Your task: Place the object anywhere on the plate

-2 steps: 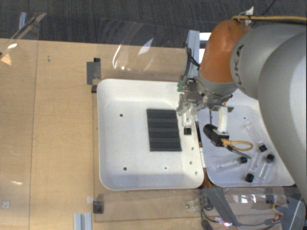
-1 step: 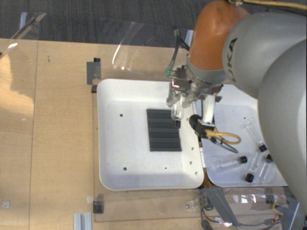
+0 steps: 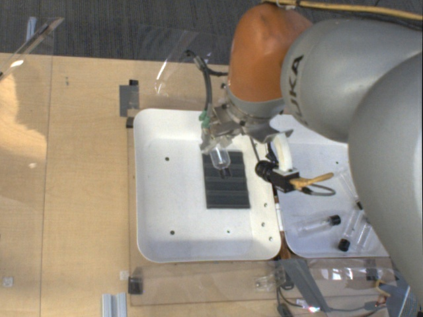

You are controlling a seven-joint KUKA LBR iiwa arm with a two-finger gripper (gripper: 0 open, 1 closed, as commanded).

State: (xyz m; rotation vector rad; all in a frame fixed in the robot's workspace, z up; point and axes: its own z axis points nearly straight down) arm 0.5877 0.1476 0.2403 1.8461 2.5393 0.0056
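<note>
End effector [image 3: 219,152] hovers over dark ridged plate [image 3: 228,185] in left bin [image 3: 158,197].

1. The grey arm [image 3: 357,78] carries dark letters on its casing just beside the orange band [image 3: 264,51]; they run sideways, and "KA" can be made out, part of the maker's name.
2. No other writing, number or sign is legible anywhere else.
</note>
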